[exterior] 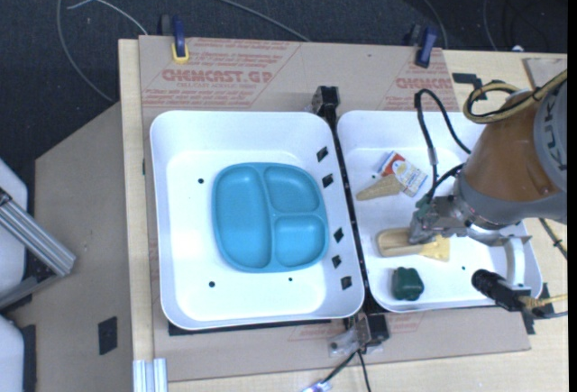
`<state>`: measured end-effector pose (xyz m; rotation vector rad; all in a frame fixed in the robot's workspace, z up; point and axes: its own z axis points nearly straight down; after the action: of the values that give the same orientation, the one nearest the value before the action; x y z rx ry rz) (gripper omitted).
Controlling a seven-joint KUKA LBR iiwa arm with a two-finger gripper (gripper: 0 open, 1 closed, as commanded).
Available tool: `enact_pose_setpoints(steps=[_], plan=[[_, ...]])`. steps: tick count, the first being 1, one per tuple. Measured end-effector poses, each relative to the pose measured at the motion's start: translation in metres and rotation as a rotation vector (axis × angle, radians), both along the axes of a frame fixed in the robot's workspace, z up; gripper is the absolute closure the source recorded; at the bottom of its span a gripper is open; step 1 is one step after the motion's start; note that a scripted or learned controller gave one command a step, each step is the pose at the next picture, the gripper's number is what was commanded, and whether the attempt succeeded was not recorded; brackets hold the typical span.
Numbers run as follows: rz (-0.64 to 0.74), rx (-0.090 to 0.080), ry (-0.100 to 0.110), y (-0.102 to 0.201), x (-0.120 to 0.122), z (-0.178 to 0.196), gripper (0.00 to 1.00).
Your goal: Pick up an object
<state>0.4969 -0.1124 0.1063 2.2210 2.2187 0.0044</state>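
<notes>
End effector (431, 226) low in the right bin (451, 124), over a tan wedge (393, 242) near the bin's front edge — whether it is apart or together, cannot tell. Wedge lies flat, long axis across the bin, toward the blue tray (270, 216). Risk: off-centre contact slides it — green block (407, 283) sits near.
</notes>
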Motion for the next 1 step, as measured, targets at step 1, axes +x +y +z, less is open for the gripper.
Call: enact_pose_setpoints(steps=[1], plan=[[0.003, -0.001, -0.001, 0.0067, -0.0044, 0.0477, 1.00]])
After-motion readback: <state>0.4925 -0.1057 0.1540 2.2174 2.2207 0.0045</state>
